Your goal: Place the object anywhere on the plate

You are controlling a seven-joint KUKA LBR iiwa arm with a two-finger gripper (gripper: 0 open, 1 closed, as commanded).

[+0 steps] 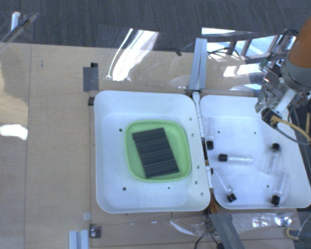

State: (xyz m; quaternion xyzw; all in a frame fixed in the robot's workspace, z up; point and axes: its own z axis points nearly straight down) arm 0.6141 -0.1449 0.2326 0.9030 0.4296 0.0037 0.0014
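A green square plate (pixel 183 139) rests in the left white bin (pixel 108 139). A dark grey ribbed slab (pixel 155 153) lies flat on the plate, turned slightly off square and covering most of its middle. My gripper (pixel 269 104) hangs over the far right corner of the right bin (pixel 248 113), well away from the plate, with nothing seen in it. The grey arm and its orange band (pixel 307 51) come in from the upper right.
Several clear tubes with black caps lie scattered in the right bin, such as one (pixel 237 160) near its middle and another (pixel 279 187) at the front right. A grey metal post (pixel 198 66) stands behind the seam between the bins.
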